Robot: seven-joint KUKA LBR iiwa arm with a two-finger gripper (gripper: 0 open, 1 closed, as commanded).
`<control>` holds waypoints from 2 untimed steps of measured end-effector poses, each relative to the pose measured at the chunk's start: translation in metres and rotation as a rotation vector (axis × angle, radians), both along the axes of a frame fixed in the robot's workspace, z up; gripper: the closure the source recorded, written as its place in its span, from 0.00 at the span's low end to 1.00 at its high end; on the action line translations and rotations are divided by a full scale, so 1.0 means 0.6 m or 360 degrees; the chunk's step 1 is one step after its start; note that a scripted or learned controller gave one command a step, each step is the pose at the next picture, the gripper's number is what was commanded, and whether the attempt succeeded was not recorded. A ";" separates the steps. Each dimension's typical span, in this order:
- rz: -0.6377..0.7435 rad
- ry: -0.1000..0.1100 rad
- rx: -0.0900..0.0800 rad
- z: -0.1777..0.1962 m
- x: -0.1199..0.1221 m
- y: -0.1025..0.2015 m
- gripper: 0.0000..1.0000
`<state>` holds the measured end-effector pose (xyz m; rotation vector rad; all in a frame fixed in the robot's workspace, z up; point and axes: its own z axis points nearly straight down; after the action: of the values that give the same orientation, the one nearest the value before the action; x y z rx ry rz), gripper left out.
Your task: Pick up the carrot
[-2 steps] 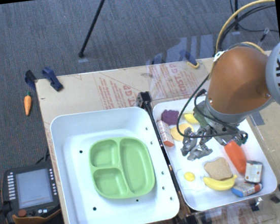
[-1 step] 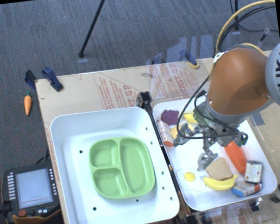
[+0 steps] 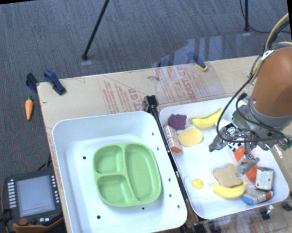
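Observation:
An orange carrot [image 3: 251, 172] lies in the right bin [image 3: 212, 214], towards its right side, largely covered by my gripper [image 3: 245, 162]. The gripper hangs low right over the carrot, and a grey part of it crosses the carrot's middle. Whether the carrot is between the jaws is hidden by the wrist. A second small carrot [image 3: 28, 108] lies on the dark floor, far left of the bench.
Crowding the carrot are a bread slice [image 3: 226, 174], a banana [image 3: 229, 191] and two small cartons [image 3: 264, 178]. Further back lie another banana [image 3: 208, 120], a purple item [image 3: 177, 121] and a yellow-orange piece [image 3: 190, 137]. The left bin [image 3: 65, 150] holds a green divided plate [image 3: 127, 174].

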<state>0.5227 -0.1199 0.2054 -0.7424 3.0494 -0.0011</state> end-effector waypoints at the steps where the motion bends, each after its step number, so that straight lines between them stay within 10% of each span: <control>1: 0.0177 -0.0017 -0.0003 -0.182 -0.020 -0.026 0.00; 2: 0.0188 -0.0017 -0.0003 -0.166 -0.019 -0.023 1.00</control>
<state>0.5114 -0.1335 0.1061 -0.9178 2.9908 -0.0077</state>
